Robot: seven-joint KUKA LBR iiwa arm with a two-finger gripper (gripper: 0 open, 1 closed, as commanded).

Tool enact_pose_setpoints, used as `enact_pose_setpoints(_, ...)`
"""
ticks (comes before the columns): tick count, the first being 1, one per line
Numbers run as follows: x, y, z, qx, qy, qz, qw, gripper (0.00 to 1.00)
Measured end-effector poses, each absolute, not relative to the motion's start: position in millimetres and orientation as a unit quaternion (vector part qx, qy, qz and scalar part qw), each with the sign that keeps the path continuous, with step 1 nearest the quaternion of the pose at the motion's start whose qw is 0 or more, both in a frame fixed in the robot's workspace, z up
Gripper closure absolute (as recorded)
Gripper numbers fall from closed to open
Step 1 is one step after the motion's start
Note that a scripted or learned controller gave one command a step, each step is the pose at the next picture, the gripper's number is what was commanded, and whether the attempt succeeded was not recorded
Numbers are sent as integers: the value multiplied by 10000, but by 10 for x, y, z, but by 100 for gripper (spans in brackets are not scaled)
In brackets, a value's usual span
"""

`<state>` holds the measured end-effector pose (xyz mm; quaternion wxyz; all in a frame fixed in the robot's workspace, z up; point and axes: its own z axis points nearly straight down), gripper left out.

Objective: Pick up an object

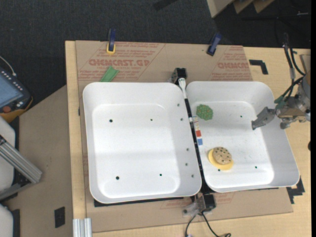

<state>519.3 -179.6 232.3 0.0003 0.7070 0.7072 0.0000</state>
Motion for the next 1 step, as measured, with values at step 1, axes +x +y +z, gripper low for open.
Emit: enact_pose_setpoints(1, 5591, -1636, 4568, 7055, 7086, 57, 105, 0)
